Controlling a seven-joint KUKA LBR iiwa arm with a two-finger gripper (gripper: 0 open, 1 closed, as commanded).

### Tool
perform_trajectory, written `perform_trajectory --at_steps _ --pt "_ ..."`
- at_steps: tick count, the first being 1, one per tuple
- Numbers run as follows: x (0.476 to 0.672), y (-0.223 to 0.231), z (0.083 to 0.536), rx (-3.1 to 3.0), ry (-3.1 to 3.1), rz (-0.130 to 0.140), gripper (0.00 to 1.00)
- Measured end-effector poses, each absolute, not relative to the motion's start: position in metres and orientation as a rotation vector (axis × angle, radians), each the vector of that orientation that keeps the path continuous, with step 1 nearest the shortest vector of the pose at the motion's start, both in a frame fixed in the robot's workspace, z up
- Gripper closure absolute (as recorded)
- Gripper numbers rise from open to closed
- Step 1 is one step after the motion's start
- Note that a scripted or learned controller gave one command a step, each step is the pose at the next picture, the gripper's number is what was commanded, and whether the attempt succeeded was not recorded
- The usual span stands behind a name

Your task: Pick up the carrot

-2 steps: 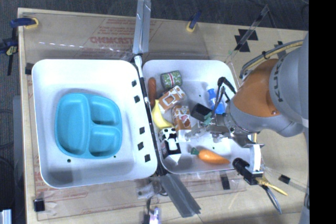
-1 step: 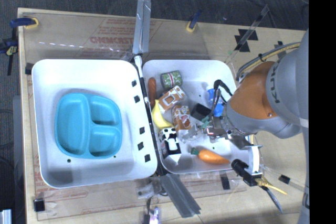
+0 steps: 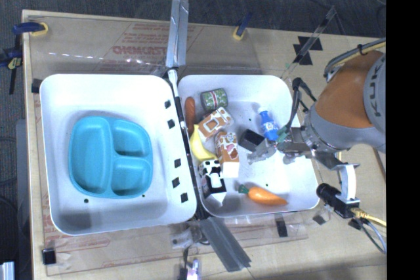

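The carrot [image 3: 266, 195], orange with a green stem end, lies along the front wall of the right bin [image 3: 298, 200]. My gripper [image 3: 265, 150] hangs low over the middle of that bin, behind the carrot and apart from it. A black block [image 3: 251, 139] lies just to its left and a blue bottle [image 3: 268, 125] just behind it. I see nothing held in the gripper.
The right bin's left half is crowded: a green can [image 3: 214, 99], a sausage [image 3: 190, 111], a banana [image 3: 199, 145], brown cartons [image 3: 222, 132] and a black-and-white item [image 3: 213, 175]. A blue divided tray [image 3: 111, 155] sits in the left bin [image 3: 52, 95].
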State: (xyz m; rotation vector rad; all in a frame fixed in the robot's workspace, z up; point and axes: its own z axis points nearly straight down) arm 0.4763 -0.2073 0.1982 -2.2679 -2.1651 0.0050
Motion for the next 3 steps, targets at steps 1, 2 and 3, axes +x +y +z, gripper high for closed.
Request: perform_trajectory --at_steps 1,2,3 --pt "0.476 -0.207 0.155 -2.112 -2.313 0.006 0.00" --pt "0.476 -0.209 0.120 -2.018 -2.395 0.004 0.00" --pt "0.476 -0.209 0.116 -1.988 -2.419 0.003 0.00"
